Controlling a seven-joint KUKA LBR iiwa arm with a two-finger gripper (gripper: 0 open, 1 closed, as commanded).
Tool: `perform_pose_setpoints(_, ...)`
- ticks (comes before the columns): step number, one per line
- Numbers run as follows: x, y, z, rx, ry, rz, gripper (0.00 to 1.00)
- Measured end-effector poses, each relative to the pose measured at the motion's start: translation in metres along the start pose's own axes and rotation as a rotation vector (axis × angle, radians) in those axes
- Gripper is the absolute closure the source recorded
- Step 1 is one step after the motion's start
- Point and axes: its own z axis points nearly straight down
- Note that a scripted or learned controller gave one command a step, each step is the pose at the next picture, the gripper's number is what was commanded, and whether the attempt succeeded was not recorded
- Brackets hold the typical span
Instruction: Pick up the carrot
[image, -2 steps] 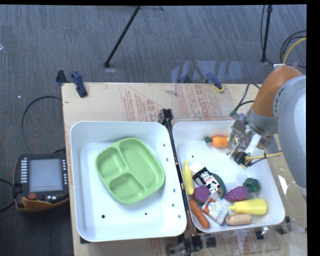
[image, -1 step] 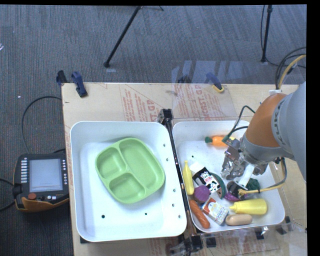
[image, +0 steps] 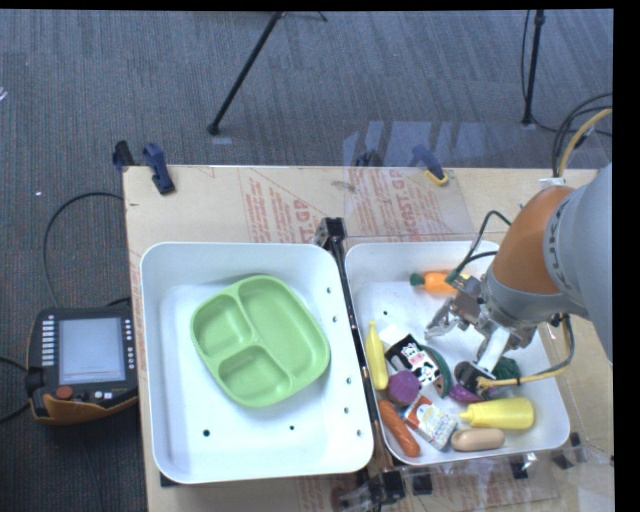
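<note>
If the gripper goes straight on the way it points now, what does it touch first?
Probably the bare floor of the right bin, between the carrot and the cow-patterned carton. The gripper points down, but depth is unclear here.

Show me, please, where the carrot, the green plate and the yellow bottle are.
carrot (image: 438, 282): camera view, on the middle of its orange body.
green plate (image: 262, 338): camera view, on its bare surface near the middle.
yellow bottle (image: 500, 413): camera view, on the middle of its body.
</note>
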Motion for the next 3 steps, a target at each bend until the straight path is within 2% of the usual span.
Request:
perform_pose_setpoints(1,0.027,0.041,-0.001,-0.003,0.002,0.146,0.00)
perform_pose_setpoints(2,0.022,0.066,-0.001,-0.002,0.001,0.556,0.00)
perform_pose_setpoints(3,-0.019,0.071,-0.001,0.003,0.004,0.666,0.00)
